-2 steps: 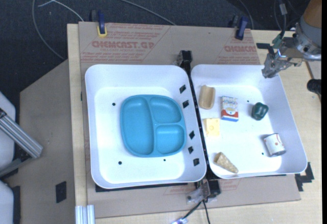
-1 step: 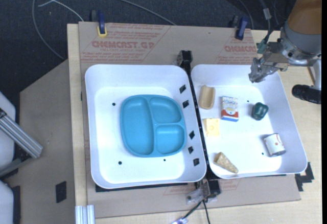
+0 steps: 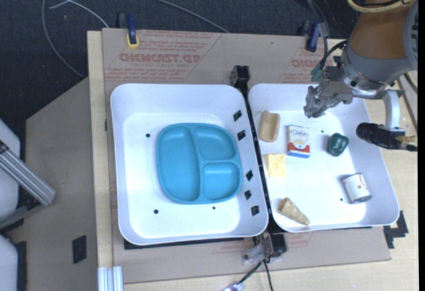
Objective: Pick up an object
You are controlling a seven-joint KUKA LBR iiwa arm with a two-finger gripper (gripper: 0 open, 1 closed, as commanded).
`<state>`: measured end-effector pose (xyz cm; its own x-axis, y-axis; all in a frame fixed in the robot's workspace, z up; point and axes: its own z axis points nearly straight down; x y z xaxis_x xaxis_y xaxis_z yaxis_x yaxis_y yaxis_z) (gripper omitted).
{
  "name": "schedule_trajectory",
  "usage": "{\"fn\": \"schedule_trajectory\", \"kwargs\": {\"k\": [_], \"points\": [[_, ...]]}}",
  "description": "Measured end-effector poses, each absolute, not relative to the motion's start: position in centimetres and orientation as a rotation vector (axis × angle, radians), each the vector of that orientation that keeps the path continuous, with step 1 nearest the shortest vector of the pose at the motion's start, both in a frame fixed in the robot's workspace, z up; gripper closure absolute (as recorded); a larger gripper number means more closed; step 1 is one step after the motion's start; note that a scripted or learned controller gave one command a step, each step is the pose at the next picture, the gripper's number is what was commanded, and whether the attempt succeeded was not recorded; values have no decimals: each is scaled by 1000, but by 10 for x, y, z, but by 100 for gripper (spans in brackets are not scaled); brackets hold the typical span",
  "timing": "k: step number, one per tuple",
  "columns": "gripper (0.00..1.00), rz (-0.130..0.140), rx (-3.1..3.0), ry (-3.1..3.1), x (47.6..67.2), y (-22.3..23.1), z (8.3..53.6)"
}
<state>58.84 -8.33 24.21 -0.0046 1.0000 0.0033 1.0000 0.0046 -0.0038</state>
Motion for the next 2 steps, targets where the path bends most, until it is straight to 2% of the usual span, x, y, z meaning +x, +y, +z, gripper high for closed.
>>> {"fn": "schedule_trajectory", "kwargs": {"k": [1, 2], "points": [[100, -1, -2212, -2225, 569, -33, 250], [100, 3, -2212, -2223, 544, 14, 235]]}}
